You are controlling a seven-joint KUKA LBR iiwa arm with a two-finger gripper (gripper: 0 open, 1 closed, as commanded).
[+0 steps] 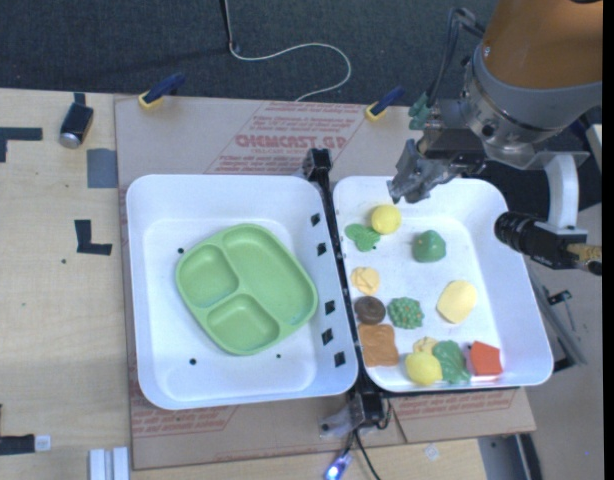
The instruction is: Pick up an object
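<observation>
Green three-compartment tray (245, 288), lying flat and askew in left bin (147, 268). Right bin (517, 298) touching it along a black centre seam. Both on printed cardboard sheet (277, 138), red lettering. Two blue-and-yellow clamps at the sheet's far edge: left clamp (160, 90), right clamp (385, 100). White cable (287, 53) looping over dark carpet (107, 18). Small dark cylinder (76, 122) and black tape marks (90, 238) on wooden bench (37, 318), left side.

We see the green three-compartment plastic tray (246, 287) in the left shallow white bin (147, 268). The right shallow white bin (502, 298) holds small toy foods; the round yellow ball (385, 219) lies behind the brown disc (370, 310).
</observation>
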